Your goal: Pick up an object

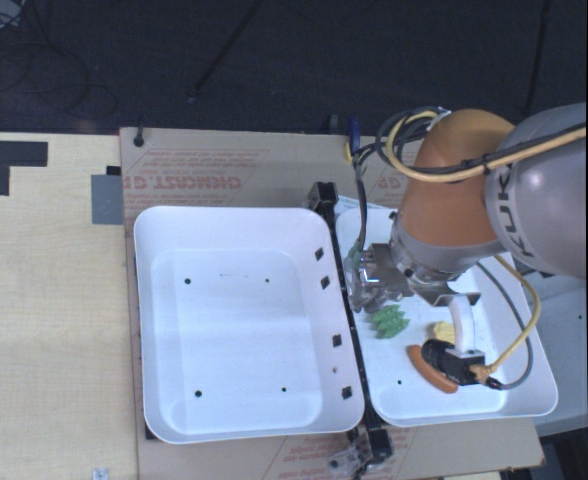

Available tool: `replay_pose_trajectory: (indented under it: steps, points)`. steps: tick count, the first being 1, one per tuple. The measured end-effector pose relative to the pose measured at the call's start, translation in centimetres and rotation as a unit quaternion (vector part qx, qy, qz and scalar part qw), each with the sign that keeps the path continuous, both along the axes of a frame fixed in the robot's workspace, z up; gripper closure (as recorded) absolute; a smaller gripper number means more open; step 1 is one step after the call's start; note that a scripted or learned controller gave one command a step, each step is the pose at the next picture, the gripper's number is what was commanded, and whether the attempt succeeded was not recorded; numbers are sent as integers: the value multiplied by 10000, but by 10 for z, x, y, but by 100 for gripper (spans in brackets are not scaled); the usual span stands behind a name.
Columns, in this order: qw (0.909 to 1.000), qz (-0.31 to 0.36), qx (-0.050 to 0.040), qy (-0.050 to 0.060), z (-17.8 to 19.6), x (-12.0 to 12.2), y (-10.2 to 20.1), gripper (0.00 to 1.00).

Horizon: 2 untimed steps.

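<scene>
- A pale wooden counter carries a cardboard sheet. Two white bins sit on it side by side, under a dark background.
- The likeliest thing to pick is a small green object. It lies in the right bin, near the wall shared with the left bin.
- The pincer hangs just above and beside the green object, low in the bin, seemingly placed for a grab. I cannot tell whether it is wide or narrow, and nothing shows gripped in it.
- A yellow piece lies near the green one, and an orange piece lies further toward the front rim. The three are apart but close.
- The shared wall and its black clips crowd the pincer's side, so I judge a sideways approach tight.
- The arm overhangs the bin's back half. Straight up looks the freest way out.
</scene>
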State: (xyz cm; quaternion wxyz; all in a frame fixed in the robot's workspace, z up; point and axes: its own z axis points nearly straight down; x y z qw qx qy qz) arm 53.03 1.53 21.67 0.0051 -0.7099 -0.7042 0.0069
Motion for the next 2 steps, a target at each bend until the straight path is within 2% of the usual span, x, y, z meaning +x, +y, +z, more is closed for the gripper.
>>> replay_pose_trajectory:
  steps: [1,2]
  points:
    - [10000,40,17,-47,-26,-57,-12,100]
    - [10000,4,16,-44,-16,-56,-13,100]
